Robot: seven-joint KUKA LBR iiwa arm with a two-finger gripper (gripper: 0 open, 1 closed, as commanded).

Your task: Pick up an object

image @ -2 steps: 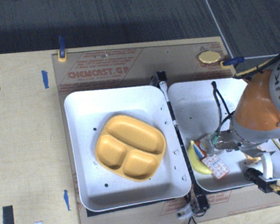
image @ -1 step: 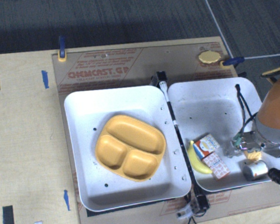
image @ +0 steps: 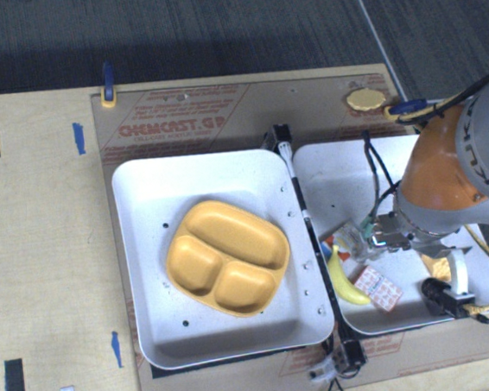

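Arm (image: 450,169), grey with orange band, sits highest, over the right bin (image: 336,159). Gripper (image: 379,239) is low in that bin; can't tell its state. Clear plastic-wrapped item (image: 349,238) is just left of it, touching or nearly. Banana (image: 345,284) lies below-left; red-and-white patterned packet (image: 378,287) just below. Well left, in the left bin (image: 145,244), sits a yellow sectioned tray (image: 227,257).

Two white bins, the left bin (image: 137,245) and the right bin (image: 337,167). One yellow three-part tray (image: 226,255), one banana (image: 347,285), one checkered packet (image: 377,287), one clear wrapper (image: 350,240).
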